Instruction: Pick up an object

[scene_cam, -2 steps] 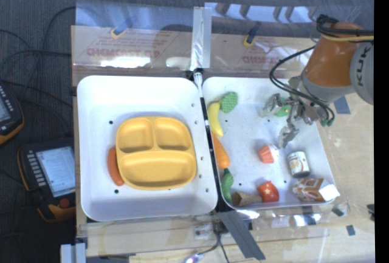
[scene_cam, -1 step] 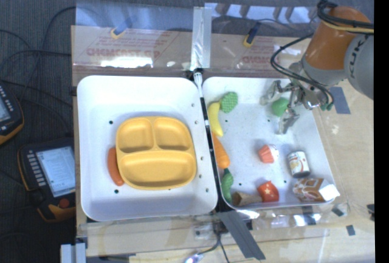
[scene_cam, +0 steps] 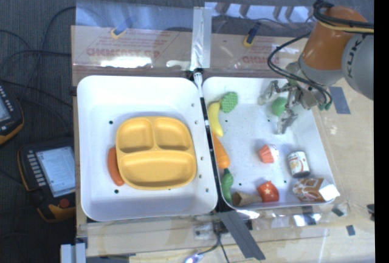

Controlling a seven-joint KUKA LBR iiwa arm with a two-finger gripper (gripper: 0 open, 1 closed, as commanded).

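Note:
My gripper hangs over the back right part of the right bin, under the orange band of the arm. A small green object sits between its two fingers, which are closed against it. Loose in the same bin lie a green leafy piece, a yellow banana, a carrot, a small red and white item, a little can and a red fruit.
The left bin holds a yellow divided plate with a red sausage tucked at its left side. A brown box and a green vegetable lie along the right bin's front. Cables loop around the wrist.

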